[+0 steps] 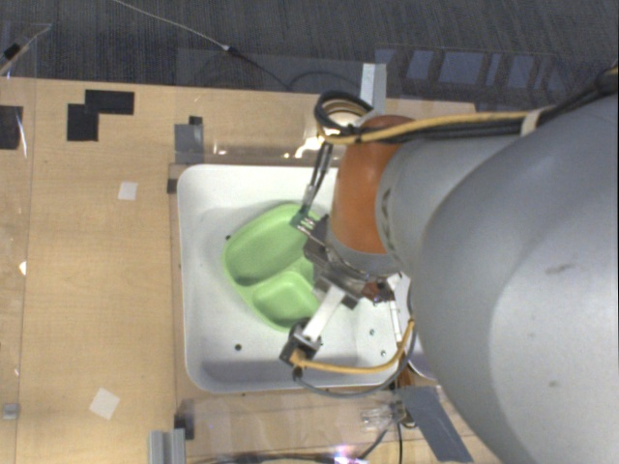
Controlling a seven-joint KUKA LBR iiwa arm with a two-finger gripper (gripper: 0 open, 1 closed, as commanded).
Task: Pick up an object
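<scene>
Because the wrist [348,259] hangs directly over it, the gripper [325,271] is mostly covered from where I stand, and I cannot tell if it is open or closed, or if it has anything in its hold. It stands low inside the white bin [208,288], at the right edge of two green things. The larger green piece [263,245] is rounded and smooth and lies near the middle of the bin. The smaller green piece [285,300] lies just below it, touching it, and its right end goes under the wrist parts. Whether these two are one object or two separate ones is not clear to me. Above the wrist comes the orange band [356,201], and after it the big grey arm [503,278], which covers all the right side of the view. The bin sits on a pale wooden bench [97,288]. Some black patches [97,112] are on the bench, far to the upper left, well apart from the bin.
</scene>
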